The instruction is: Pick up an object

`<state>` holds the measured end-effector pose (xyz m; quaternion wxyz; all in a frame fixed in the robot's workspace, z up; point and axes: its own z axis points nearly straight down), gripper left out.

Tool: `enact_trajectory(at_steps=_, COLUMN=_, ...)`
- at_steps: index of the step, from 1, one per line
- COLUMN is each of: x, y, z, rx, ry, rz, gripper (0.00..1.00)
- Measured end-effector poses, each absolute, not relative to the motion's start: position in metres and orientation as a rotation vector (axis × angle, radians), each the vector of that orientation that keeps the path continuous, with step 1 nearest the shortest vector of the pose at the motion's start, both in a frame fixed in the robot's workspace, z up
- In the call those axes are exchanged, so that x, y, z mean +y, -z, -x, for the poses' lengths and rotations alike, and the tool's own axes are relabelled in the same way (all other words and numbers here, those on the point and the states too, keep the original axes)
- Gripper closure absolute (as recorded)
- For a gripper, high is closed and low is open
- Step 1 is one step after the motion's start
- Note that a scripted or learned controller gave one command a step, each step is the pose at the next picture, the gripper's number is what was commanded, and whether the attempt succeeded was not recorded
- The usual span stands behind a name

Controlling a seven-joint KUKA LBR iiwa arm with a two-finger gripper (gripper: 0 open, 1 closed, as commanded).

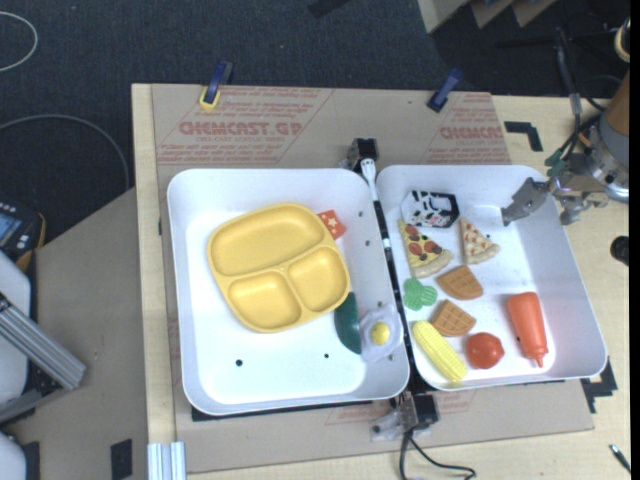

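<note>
Spanning mid frame: counter (300, 118), brown board w/ red print, carrying both bins.
Left bin (190, 268): white, centre-left; holds yellow divided plate (280, 266), small orange block (332, 225) touching plate's upper-right rim, dark green piece (346, 323) + clear cup w/ yellow ball (378, 332) at lower right.
Right bin (575, 278): white, centre-right; toy food inside.
Arm/fingers (524, 202): upper right of frame, over right bin's top-right corner; can't tell if open or shut, nothing seen held.
Food, lower right bin: carrot (527, 326), corn (439, 350), tomato (484, 349), waffle (453, 319).
Food, upper right bin: cow-print item (430, 207), pizza slice (424, 249), small pizza slice (477, 241), cookie (460, 283), green piece (417, 293).
</note>
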<state>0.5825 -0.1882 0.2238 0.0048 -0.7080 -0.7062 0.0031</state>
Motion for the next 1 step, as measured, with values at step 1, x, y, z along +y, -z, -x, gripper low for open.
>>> enact_trajectory(at_steps=1, x=-0.1880, y=-0.2303, z=-0.5852, rx=-2.222, ry=0.000, rz=2.222, gripper=0.00)
